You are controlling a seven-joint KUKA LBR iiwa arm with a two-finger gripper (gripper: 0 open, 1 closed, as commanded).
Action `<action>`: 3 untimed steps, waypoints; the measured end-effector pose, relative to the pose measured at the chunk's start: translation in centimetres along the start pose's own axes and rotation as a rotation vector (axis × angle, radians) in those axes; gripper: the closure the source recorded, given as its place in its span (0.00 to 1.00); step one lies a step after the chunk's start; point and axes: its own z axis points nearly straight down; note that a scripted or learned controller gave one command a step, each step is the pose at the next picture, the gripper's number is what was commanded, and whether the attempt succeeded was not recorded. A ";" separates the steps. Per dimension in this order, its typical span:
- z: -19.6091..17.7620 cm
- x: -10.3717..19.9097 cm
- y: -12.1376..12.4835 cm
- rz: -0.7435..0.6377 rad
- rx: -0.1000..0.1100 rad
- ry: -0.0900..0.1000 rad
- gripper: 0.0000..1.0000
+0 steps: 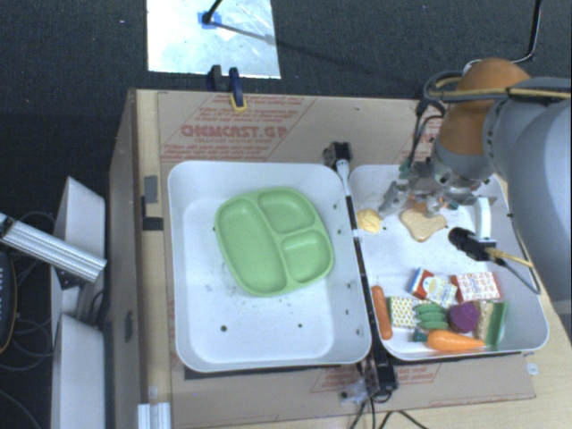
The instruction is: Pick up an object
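Observation:
My gripper (414,202) hangs low over the back of the right bin (527,324), its fingers spread apart with nothing between them. A tan toast-shaped piece (423,225) lies just in front of it, below the fingertips. To the left of the gripper, a small yellow piece (368,220) sits by the bin's left wall. Toward the front of the bin lie an orange sausage-like stick (382,312), a green pea pod (429,315), a purple piece (463,315), a carrot (453,340) and several small printed boxes (434,286).
The left bin (201,329) holds a green divided plate (273,239). A divider rail (350,213) runs between the two bins. The toys crowd the right bin's front half.

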 end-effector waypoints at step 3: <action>-1.5 -9.2 0.7 -0.010 -0.030 -0.012 1.00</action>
